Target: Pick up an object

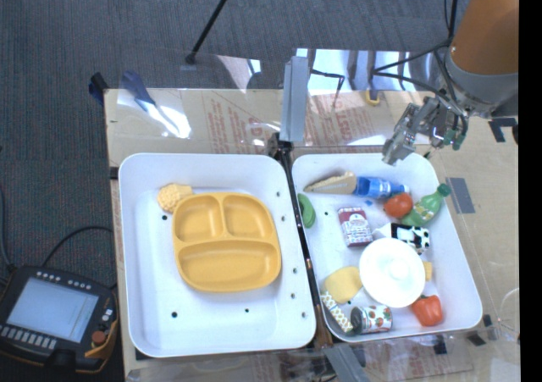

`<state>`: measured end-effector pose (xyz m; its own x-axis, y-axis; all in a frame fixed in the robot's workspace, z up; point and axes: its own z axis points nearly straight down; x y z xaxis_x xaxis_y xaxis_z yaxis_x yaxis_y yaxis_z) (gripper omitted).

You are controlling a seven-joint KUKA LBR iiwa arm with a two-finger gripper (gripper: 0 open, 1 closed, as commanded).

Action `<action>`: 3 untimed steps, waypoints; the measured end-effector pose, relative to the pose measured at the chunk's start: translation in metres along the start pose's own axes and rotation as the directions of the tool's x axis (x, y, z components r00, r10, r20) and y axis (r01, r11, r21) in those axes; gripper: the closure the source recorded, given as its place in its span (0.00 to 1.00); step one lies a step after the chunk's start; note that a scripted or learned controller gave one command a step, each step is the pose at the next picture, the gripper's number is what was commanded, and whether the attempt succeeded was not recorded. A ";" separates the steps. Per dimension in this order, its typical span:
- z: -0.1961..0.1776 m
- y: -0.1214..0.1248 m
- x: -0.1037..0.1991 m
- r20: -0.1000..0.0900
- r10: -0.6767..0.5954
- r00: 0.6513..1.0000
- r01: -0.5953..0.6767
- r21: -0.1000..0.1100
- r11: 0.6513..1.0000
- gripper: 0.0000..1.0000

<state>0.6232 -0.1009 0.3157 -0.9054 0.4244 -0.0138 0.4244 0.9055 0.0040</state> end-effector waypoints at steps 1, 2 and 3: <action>0.112 -0.011 0.027 -0.020 -0.378 0.926 0.378 -0.004 0.926 1.00; 0.110 -0.010 0.026 -0.014 -0.378 0.926 0.378 -0.003 0.926 0.00; 0.230 -0.001 0.027 -0.018 -0.330 0.944 0.330 -0.003 0.944 0.00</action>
<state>0.6013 -0.0910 0.0852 -0.9948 0.1020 0.0035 0.1020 0.9948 0.0021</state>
